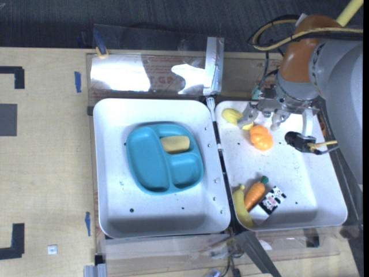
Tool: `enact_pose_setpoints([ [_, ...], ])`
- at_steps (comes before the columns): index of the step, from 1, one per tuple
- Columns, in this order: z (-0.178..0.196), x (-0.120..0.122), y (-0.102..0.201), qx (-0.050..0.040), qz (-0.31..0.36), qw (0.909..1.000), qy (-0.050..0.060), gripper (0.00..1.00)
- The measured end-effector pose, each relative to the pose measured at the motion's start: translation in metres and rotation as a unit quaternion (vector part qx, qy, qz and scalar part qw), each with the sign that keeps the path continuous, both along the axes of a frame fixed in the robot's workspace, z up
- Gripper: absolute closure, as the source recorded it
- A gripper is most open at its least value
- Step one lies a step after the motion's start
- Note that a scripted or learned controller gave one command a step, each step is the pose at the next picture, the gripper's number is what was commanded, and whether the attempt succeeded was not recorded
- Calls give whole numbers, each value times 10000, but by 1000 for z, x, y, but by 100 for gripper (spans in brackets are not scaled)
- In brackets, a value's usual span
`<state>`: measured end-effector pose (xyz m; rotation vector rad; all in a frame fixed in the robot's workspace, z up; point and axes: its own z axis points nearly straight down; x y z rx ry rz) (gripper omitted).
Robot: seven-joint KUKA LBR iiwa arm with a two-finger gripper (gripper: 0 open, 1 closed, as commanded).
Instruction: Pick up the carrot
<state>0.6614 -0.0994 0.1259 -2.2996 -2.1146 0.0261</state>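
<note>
Task status: the pick has not been accomplished. The carrot (253, 194) lies on the floor of the right bin (302, 180), in the lower centre-right of the frame, near that bin's lower left corner. Its green top points toward the upper right and its tip toward the lower left. It rests against a banana (241, 208) on its left side, and a black-and-white item (272, 201) sits just beside it on its right. The gripper (264, 119) hangs over the upper part of the same bin, in the upper right of the frame, carried by the arm (337, 68) that enters from the right edge. The view does not resolve whether the gripper is open or closed; this cannot be told. The gripper is well apart from the carrot, which lies below it in the frame and slightly to the left. An orange fruit (260, 138) sits directly below the gripper, between it and the carrot, and a yellow fruit (232, 116) lies just left of it. As a judgement, the whole approach remains: travel toward the lower left corner of the bin, descent over the carrot, closure and lift. The adjacent banana and black-and-white item leave little clearance on either side of the carrot.
</note>
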Motion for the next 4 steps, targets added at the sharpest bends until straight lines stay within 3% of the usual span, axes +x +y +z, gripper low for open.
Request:
enact_pose_setpoints([
  [1, 0, 0, 0, -1, 1, 10000, -2, 0],
  [2, -40, -50, -39, -10, 63, 9999, -128, 0],
  [3, 59, 0, -99, -31, -286, 9994, -168, 0],
  [4, 35, -31, -21, -9, -980, 9951, -95, 0],
])
